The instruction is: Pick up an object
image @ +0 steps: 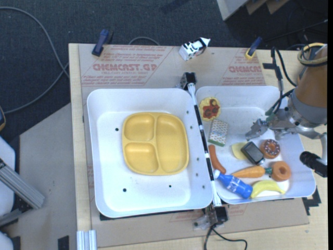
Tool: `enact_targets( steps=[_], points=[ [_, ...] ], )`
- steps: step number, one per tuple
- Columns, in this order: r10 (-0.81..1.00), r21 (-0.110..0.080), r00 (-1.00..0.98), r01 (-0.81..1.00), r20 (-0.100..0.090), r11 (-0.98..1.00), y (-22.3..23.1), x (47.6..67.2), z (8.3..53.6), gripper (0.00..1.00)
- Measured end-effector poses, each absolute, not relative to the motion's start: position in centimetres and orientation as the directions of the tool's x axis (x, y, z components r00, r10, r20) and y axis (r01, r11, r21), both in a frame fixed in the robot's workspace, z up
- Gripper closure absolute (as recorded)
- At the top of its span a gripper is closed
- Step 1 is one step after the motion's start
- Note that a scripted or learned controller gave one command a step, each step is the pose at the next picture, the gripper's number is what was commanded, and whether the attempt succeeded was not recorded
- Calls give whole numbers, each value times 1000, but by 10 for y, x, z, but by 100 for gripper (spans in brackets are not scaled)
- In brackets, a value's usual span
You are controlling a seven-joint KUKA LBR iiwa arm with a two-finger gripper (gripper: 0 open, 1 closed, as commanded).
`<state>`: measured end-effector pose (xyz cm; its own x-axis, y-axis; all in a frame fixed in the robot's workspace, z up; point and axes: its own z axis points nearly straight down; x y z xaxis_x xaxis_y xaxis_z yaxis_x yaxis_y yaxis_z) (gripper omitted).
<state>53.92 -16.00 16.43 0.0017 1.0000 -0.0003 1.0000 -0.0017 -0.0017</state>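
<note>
Banana (268,188) beside blue bottle (235,185), carrot (250,172).

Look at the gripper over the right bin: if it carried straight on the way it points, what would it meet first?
The gripper points down-left into the right bin. Likely the dark grey block just below it comes first, though depth is hard to judge from this slanted view.

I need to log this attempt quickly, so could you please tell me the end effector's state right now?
End effector: cannot be told; it sits low in the right bin, with nothing visibly held.
</note>
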Motion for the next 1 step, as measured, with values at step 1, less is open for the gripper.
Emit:
enact_targets(
  steps=[1],
  points=[
    [1000,-2,1,1000,1,-1,-140,525,85,0]
  ],
)
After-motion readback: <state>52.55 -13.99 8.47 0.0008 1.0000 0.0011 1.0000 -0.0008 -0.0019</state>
